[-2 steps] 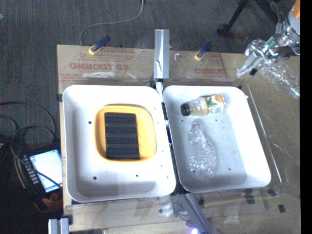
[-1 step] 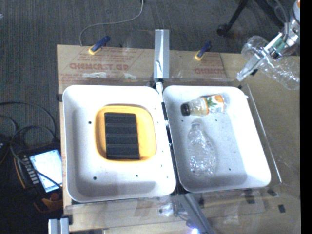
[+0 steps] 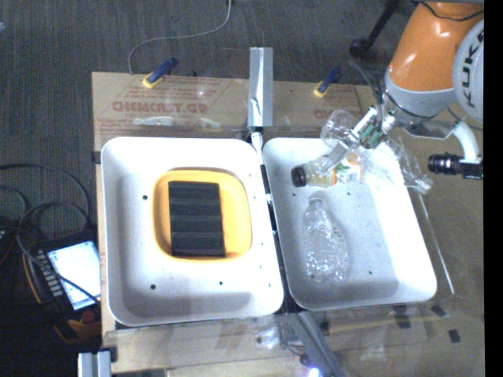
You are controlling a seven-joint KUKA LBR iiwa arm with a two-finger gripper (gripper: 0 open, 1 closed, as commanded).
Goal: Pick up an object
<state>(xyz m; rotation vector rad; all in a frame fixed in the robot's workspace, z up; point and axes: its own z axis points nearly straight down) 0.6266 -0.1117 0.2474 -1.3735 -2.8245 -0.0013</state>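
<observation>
A clear bottle with a dark cap and a yellowish label (image 3: 321, 174) lies on its side at the back of the right bin (image 3: 409, 258). A second, crumpled clear bottle (image 3: 324, 243) lies in the middle of that bin, neck toward the back. My gripper (image 3: 343, 149) reaches down from the upper right and sits right over the capped bottle's body, close to it or touching it. Glare and see-through plastic blur that spot. The orange-banded wrist (image 3: 428, 42) hangs above the bin's back right corner.
The left bin (image 3: 126, 234) holds a yellow dish with a black ribbed block (image 3: 196, 218) in it. Crumpled clear film (image 3: 407, 168) lies along the right bin's back right wall. A metal post (image 3: 259, 85) stands behind the divide between the bins.
</observation>
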